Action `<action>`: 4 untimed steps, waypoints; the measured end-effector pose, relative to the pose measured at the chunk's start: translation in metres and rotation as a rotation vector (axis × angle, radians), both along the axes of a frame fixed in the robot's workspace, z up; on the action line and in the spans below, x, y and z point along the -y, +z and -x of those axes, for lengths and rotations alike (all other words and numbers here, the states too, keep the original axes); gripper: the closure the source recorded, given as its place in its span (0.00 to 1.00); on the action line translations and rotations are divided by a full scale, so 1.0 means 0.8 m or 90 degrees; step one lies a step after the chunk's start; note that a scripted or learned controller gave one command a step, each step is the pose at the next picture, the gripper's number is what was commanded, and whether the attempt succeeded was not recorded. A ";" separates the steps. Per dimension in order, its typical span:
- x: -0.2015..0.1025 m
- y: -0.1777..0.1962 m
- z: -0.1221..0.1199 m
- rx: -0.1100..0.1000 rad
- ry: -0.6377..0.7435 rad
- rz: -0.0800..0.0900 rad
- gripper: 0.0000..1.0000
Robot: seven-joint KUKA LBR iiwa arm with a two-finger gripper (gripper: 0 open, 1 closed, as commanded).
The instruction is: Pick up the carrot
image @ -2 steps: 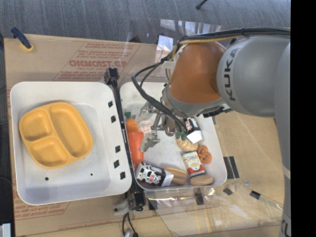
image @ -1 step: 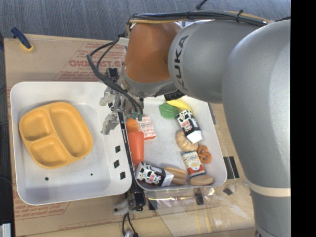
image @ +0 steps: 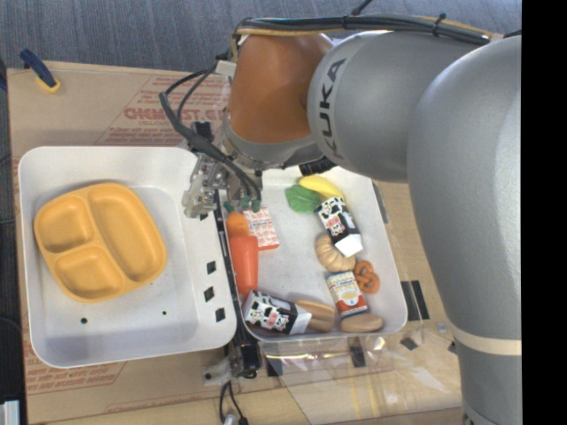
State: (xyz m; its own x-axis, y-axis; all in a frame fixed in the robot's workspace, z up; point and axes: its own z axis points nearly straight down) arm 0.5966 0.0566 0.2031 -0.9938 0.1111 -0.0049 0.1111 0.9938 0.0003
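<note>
Over the far left corner of the right white bin (image: 394, 304), my gripper (image: 221, 193) hangs at the long orange carrot's (image: 242, 253) top, jaw state I cannot tell, carrot lying along the bin's left wall; the left white bin (image: 106, 343) holds a yellow compartment plate (image: 99, 240).

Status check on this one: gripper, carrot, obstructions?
Gripper right above top end of orange carrot, grasp unconfirmed. Carrot flat along right bin's left wall. Black-and-white carton at its lower end.

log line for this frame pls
task: pick up carrot | gripper above top end of carrot | carrot lying in right bin by left wall | grasp: cannot tell
</note>
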 end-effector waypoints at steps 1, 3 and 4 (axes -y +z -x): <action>0.057 0.000 0.084 -0.003 0.087 0.001 1.00; 0.114 0.141 0.096 0.000 0.015 0.001 0.00; 0.097 0.043 0.030 -0.007 -0.068 0.000 0.00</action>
